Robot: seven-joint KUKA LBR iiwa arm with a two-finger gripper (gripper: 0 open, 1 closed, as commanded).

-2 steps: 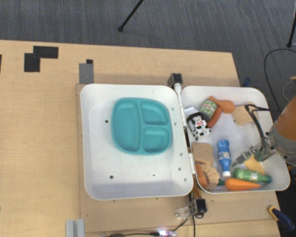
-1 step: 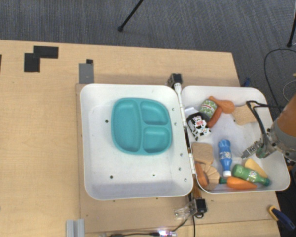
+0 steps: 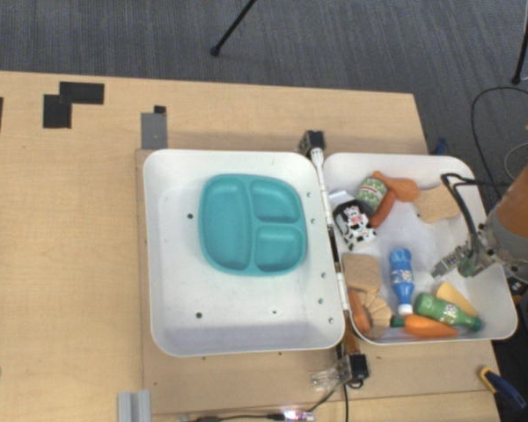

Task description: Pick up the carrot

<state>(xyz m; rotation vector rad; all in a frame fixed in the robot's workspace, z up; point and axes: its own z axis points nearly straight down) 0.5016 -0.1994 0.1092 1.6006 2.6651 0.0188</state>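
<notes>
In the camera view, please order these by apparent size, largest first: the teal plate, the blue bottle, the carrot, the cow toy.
1. teal plate, clearly the largest.
2. blue bottle and carrot: they look about alike, so I do not rank them.
3. cow toy, slightly smaller.

**Toys and a blue plate in two white bins**

The left bin (image 3: 167,262) holds a blue plate (image 3: 251,224) with three parts. The right bin (image 3: 507,319) holds a blue bottle (image 3: 401,279), a green bottle (image 3: 449,313), a little cow (image 3: 355,223), bread slices (image 3: 364,272) and a yellow cheese wedge (image 3: 455,295).
</notes>
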